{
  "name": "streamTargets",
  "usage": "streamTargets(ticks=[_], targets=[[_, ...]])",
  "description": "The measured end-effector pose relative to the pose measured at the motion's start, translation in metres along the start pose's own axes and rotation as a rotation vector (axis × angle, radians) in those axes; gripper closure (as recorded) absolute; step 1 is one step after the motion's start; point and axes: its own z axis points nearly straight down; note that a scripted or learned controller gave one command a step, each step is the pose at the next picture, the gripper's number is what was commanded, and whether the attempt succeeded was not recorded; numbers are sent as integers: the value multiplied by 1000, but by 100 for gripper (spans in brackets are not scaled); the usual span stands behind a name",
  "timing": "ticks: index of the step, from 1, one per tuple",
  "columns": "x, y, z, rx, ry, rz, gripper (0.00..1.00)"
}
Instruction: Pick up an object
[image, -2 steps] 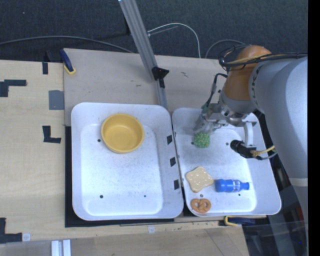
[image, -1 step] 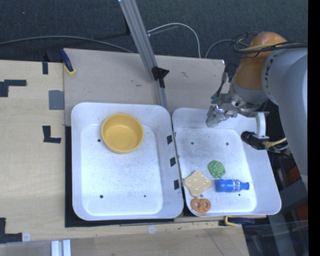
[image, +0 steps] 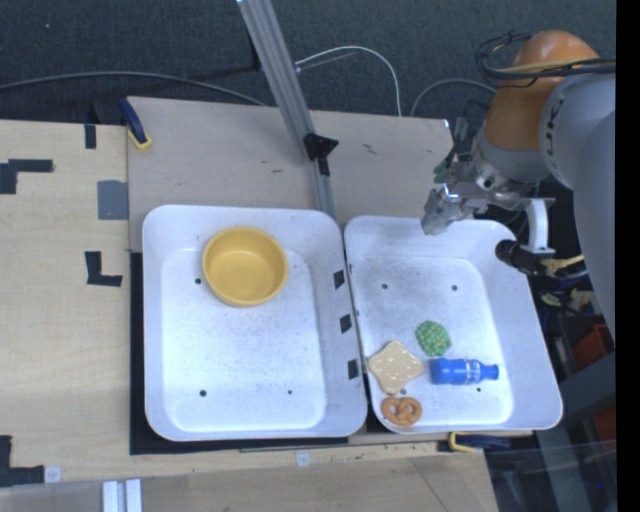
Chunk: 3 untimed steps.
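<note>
Four small things are sitting in the right white plastic bin (image: 520, 300): green lumpy ball (image: 432, 337), blue plastic bottle (image: 461, 372), tan cracker (image: 394, 365), brown pretzel (image: 401, 410). Metal pincer (image: 436, 222) is hovering over the far rim; can't tell its state.

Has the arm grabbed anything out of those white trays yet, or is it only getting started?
Only starting, it seems. The gripper hangs over the far rim of the right bin. The blue bottle, green piece, cracker and pretzel lie near its front. Picking remains.
</note>
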Motion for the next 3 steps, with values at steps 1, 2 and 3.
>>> streamTargets(ticks=[1,2,3], targets=[[1,1,-27,2,1,1,100],[57,-13,-27,6,2,-3,100],[116,-25,-28,7,3,-4,100]])
